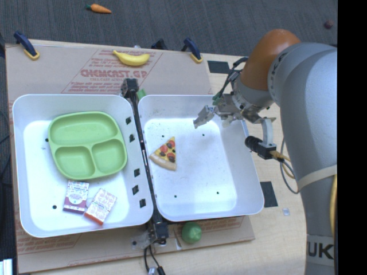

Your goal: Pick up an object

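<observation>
The grey arm's end effector hangs over the far edge of the right shallow white plastic bin; whether it is spread or pressed together cannot be told from this slant, and nothing shows in it. The likeliest target, a flat toy pizza slice with red and dark toppings, lies on the bin floor near the left wall, well apart from the end effector. Being thin and flat, the slice could slip or be pushed against the wall instead of being gripped. A descent begun from here would meet bare bin floor.
</observation>
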